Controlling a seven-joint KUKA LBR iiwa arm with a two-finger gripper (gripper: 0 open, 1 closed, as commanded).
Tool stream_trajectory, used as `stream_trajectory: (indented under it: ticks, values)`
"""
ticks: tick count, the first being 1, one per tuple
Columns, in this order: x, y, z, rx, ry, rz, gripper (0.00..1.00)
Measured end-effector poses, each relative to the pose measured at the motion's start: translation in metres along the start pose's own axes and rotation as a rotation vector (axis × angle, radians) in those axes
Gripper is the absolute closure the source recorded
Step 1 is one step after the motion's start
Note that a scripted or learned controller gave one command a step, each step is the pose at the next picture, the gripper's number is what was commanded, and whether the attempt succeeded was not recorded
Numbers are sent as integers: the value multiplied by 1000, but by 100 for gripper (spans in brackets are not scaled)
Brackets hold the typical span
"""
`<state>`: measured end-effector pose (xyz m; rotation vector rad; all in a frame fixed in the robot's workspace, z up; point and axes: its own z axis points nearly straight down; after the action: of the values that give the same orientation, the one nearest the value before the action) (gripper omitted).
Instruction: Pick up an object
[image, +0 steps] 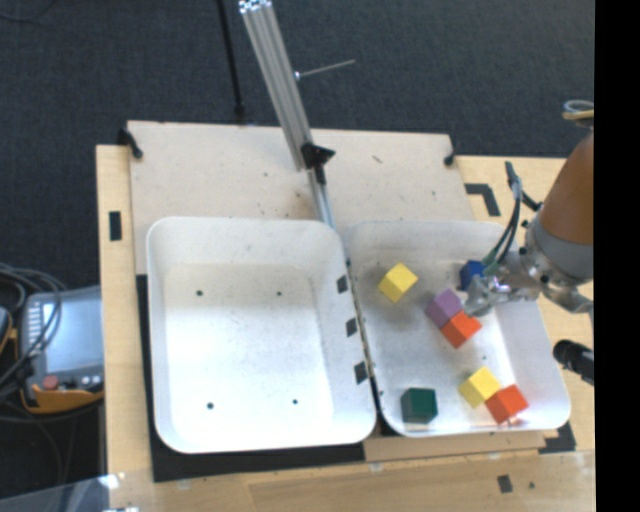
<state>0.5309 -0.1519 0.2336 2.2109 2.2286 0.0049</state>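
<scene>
The right bin (520, 345) holds several small blocks. A yellow block (397, 282) lies near its upper left. A purple block (443, 306) touches an orange block (461, 329) in the middle. Another yellow block (480, 385) sits against a second orange block (508, 402) near the front right, and a dark green block (419, 404) rests at the front left. A blue block (471, 273) lies at the back right, right beside the gripper (487, 293). The gripper hangs low just right of the purple and orange pair; its tips are too blurred to read.
The left bin (250, 335) stands beside the right one, with a ridge between them. A slanted aluminium post (285, 95) rises from the back of the bench. A grey device with cables (50, 345) sits off the bench at the left.
</scene>
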Motion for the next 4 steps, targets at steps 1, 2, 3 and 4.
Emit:
stream_trajectory:
  ticks: [1, 2, 3, 4]
  values:
    - [60, 23, -1, 2, 1, -1, 100]
    - [116, 52, -1, 1, 1, -1, 100]
    - [158, 77, -8, 1, 1, 1, 100]
    - [199, 95, -13, 1, 1, 1, 100]
